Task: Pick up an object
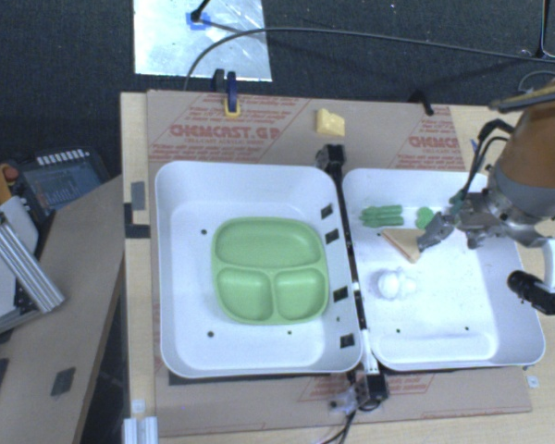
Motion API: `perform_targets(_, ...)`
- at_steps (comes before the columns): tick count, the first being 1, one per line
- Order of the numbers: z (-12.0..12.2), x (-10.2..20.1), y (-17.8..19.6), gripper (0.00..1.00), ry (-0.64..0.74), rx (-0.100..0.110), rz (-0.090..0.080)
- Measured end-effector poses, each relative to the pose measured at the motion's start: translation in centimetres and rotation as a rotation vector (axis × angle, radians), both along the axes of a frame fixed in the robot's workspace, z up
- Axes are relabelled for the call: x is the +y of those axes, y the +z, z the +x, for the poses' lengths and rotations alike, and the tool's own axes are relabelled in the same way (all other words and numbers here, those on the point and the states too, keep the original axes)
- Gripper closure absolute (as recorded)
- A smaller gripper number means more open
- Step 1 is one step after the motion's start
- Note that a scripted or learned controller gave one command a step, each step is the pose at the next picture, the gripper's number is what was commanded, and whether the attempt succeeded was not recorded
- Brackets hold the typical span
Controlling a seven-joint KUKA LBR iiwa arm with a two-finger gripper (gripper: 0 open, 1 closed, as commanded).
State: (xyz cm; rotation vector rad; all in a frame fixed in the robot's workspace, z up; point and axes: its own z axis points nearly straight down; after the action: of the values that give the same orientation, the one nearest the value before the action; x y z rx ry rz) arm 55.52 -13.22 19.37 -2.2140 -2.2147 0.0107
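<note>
Camera view is looking down on a brown board (259,129) lying under both bins, and it is bearing red printed lettering that reads roughly as "CHEMCAST GP", once behind the left bin and again, partly hidden, behind the right one; more red print is peeking out at the front edge but is too small to read. A yellow-and-blue clamp (230,93) is gripping the board's far edge, and a small yellow block (330,122) is sitting on the board just behind the bins' junction.

The left bin (180,248) is holding a pale green divided plate (269,270) with one wide compartment at the back and two smaller ones in front.

The right bin (462,326) is carrying the loose things: a dark green ridged piece (383,215) lying lengthwise near the back wall, a small round bright green piece (425,217) just beside it, a tan wedge (402,241) lying flat in front of them, and a white rounded object (392,285) sitting nearer the bin's middle, apart from the rest.

The end effector (433,234) is hanging low over the right bin, its dark tip sitting just beside the tan wedge and the round green piece. Whether its fingers are spread or closed cannot be told, and nothing is visibly lying between them. The grey arm with its orange band (541,146) is reaching in over the surface.
</note>
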Motion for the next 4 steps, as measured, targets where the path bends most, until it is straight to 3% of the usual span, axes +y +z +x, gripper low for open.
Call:
perform_targets(1,0.3,0.0,0.6,0.00,0.003,-0.012,-0.002)
perform_targets(3,-0.1,0.8,-10.6,0.00,0.001,-0.009,-0.001)
perform_targets(4,0.0,0.7,-9.3,1.00,0.001,-0.015,-0.003)
